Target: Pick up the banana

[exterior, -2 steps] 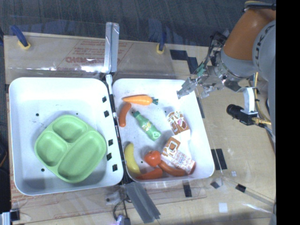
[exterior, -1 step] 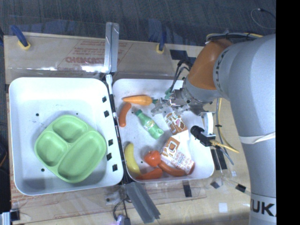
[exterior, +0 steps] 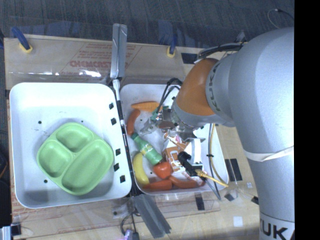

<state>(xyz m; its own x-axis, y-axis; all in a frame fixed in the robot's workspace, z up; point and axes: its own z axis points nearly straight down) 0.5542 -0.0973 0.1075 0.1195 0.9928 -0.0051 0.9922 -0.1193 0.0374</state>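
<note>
The yellow banana (exterior: 139, 169) lies curved along the left wall of the right bin (exterior: 128, 95), near its front corner. A green bottle (exterior: 148, 152) rests against the banana's upper end, and a red round fruit (exterior: 162, 170) sits just to its right. My gripper (exterior: 166, 128) hangs low over the middle of the right bin, up and to the right of the banana and apart from it. The wrist and orange band (exterior: 195, 94) hide much of the gripper.
An orange carrot (exterior: 145, 105) and an orange-red sausage shape (exterior: 132, 121) lie at the back of the right bin. Long red pieces (exterior: 161, 185) lie along its front wall, and an orange-and-white packet (exterior: 174, 153) lies mid-bin. The left bin (exterior: 30, 99) holds a green divided plate (exterior: 75, 157).
</note>
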